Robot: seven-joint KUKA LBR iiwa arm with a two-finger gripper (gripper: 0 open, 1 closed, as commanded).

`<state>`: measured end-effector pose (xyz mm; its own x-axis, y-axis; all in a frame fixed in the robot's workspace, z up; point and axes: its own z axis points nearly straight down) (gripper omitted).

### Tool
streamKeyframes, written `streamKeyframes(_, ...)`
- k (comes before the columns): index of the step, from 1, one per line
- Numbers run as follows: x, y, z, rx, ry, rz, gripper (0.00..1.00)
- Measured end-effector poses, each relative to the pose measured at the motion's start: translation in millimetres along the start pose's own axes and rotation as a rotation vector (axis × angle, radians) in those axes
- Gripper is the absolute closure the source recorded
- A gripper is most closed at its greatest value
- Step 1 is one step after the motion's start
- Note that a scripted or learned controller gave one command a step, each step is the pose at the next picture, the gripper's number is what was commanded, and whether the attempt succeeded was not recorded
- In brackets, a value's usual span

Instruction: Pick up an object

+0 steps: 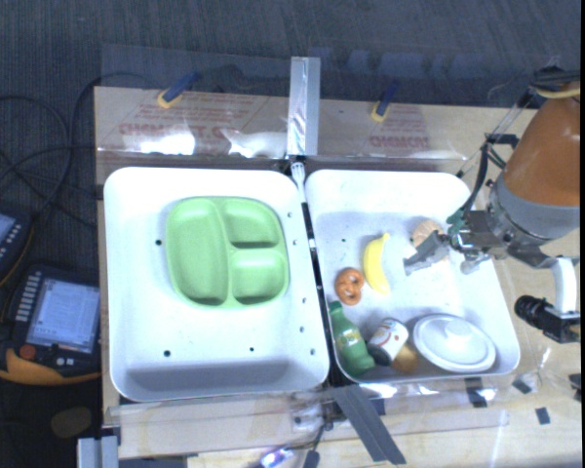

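The right bin [409,188] holds a yellow banana [375,263], a small orange pumpkin-like toy [349,284], a green bottle [349,339] lying along the left wall, a small red-and-white can [388,337] and a white round bowl [453,342]. A beige rounded object [426,231] lies right of the banana. My gripper [431,253] hangs low over the bin's right half, just below the beige object and right of the banana. The grey arm with its orange band [551,159] reaches in from the right.
The left bin [127,261] carries a green divided tray [226,250]. A metal divider [303,105] stands behind the seam between the bins. Cables and a handheld pendant [54,320] lie off the bench at left.
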<state>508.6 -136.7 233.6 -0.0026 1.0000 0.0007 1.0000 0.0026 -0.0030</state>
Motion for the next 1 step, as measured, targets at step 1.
streamKeyframes(1, 39.3, 50.7, 30.4, 0.001, 0.000, 0.086, 0.00)
